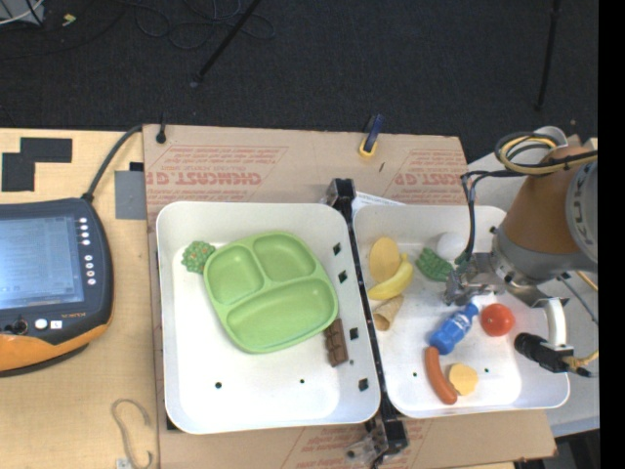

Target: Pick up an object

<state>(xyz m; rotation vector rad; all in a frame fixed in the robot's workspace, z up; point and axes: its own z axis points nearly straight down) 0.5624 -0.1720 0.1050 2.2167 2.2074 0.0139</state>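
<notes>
The approach step is judged to be in hand: the gripper point(467, 289) is lowered into the right bin point(547, 399), just above the blue bottle point(454, 328). Its opening cannot be told. A descent over the bottle is called for next.

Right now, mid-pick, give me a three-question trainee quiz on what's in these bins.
1. True or false: the green divided plate lies in the left bin.
2. Which object lies nearest the gripper? A) blue bottle B) brown bar C) broccoli piece
3. Fill in: the red tomato sits in the ___ bin.

Key: 1 true. 2 A; the bottle lies just below the gripper in the view, not visibly held. 3 right.
</notes>
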